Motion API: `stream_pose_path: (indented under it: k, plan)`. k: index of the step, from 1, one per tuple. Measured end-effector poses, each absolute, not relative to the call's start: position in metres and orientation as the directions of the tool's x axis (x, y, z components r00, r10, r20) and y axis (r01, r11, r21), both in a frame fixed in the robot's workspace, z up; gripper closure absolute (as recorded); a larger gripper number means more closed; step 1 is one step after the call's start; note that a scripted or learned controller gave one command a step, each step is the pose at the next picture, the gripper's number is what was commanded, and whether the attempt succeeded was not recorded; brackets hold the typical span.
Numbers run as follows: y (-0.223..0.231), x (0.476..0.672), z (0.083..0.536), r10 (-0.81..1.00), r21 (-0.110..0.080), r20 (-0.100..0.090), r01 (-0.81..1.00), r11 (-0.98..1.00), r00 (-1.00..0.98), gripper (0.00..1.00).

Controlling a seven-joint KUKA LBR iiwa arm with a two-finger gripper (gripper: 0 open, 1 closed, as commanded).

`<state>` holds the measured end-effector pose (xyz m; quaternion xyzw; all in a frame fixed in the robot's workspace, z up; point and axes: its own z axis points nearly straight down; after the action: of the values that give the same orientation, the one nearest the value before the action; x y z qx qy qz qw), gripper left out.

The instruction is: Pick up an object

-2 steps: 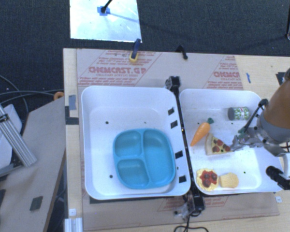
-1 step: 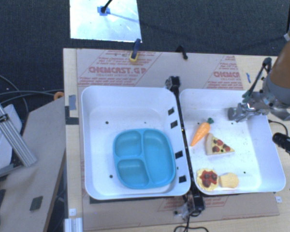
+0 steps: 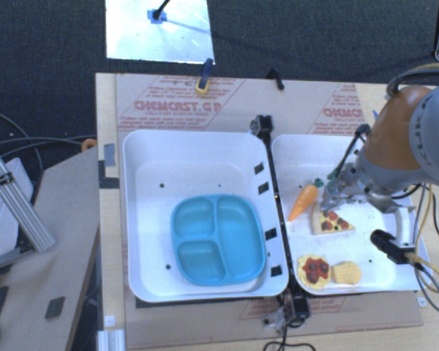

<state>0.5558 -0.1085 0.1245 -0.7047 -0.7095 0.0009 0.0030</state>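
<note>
Three toy foods lie in the right bin (image 3: pixel 293 152): a carrot (image 3: pixel 303 201), a pizza slice (image 3: pixel 331 222) and a round pizza piece (image 3: pixel 328 271). The gripper (image 3: pixel 334 198), lowered from the right, sits between carrot and slice; jaw state cannot be determined. The left bin (image 3: pixel 154 152) holds a blue divided tray (image 3: pixel 218 239).

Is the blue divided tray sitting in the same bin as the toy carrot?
No. The blue divided tray lies in the left bin, while the toy carrot lies in the right bin.
</note>
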Motion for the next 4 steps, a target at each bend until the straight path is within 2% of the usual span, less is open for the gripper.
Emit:
stream_pose_path:
  k: [1,2,3,4]
  plan:
    - [-0.153,0.542,0.268,1.0,0.016,-0.006,1.0,-0.001,0.002,1.0]
    - [-0.11,0.514,0.187,1.0,-0.006,0.003,1.0,0.005,-0.005,1.0]
    - [-0.083,0.488,0.094,1.0,-0.008,0.004,1.0,0.003,-0.003,1.0]
    - [-0.085,0.492,0.11,1.0,0.003,0.001,1.0,0.003,-0.003,1.0]
